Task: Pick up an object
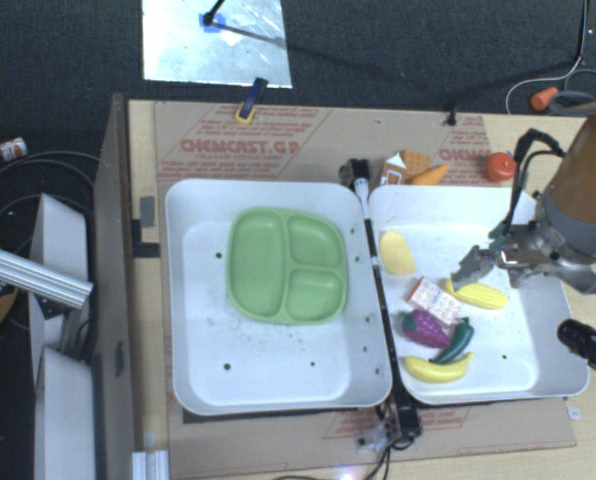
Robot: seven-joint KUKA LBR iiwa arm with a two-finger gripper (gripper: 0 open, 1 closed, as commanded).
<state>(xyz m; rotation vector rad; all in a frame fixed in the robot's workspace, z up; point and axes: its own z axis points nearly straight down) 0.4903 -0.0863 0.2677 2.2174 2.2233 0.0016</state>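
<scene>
Right bin (553,368) contents: toy corn cob (481,295) near the centre, lying roughly level. Hand (473,265) sits directly above the cob's left end, its dark fingers (466,267) slightly apart, nothing between them; contact with the cob cannot be judged. Just left of the cob: small pink-and-white box (434,300), touching a purple grape bunch (425,328). A green pepper (460,340) lies against the grapes. Yellow banana (436,369) near the front wall. Pale yellow lemon-like piece (397,253) toward the back left. Left bin (203,368) holds a green divided plate (285,266). On the table (278,133) behind the bins: carrot (428,175) and tomato (499,166).
</scene>
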